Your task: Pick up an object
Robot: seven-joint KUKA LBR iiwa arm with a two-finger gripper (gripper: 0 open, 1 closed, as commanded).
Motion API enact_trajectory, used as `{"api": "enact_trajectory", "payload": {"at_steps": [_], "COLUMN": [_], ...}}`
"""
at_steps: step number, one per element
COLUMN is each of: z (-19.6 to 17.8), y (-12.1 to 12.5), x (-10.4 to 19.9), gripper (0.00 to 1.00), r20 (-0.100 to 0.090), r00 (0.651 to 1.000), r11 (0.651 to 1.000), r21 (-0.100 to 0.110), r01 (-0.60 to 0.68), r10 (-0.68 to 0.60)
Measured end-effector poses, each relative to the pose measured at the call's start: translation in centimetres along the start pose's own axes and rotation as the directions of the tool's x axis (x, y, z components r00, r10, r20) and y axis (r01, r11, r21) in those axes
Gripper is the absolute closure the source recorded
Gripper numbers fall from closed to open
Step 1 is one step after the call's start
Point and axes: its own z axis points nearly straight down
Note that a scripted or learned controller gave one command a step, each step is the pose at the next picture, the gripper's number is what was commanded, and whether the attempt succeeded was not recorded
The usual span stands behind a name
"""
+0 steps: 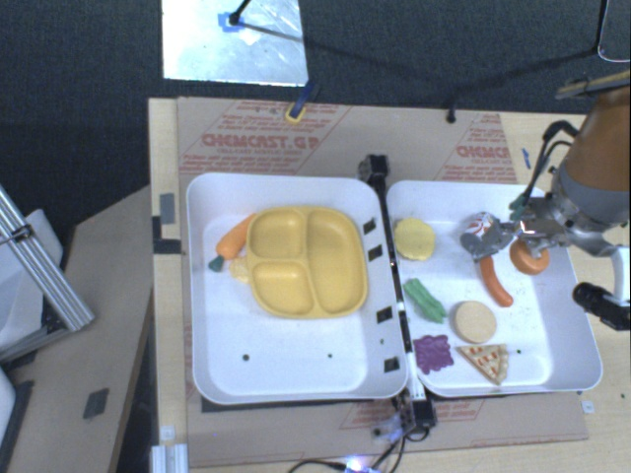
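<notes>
The gripper (490, 236) hangs low over the right-hand white bin (582, 348), reaching in from the right; its metal tip is a blur, so whether the fingers are apart or together cannot be told, and nothing can be seen held between them. Just beneath and slightly right of the tip lies a toy hot dog sausage (496, 281), its upper end right beside the gripper. Close on the right sits an orange ring-shaped piece (531, 258), partly under the wrist. To the gripper's left rests a yellow round toy (415, 237). Below it, further off, are a green bean pod (426, 300), a tan round cookie (474, 320), a purple leafy piece (432, 352) and a pizza slice (485, 361). Far to the left, in the left-hand bin (217, 363), stands a yellow divided plate (301, 261) with a toy carrot (233, 238) touching its left edge.
</notes>
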Motion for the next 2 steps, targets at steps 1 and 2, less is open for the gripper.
{"api": "enact_trajectory", "payload": {"at_steps": [1,2], "z": [-0.7,5.6], "y": [0.3,0.7], "x": [0.0,0.3], "gripper": [0.0,0.0], "r20": [0.002,0.001], "r00": [1.0,1.0], "r11": [1.0,1.0], "r21": [-0.013,-0.008], "r01": [0.003,0.002], "r10": [-0.003,-0.002]}}
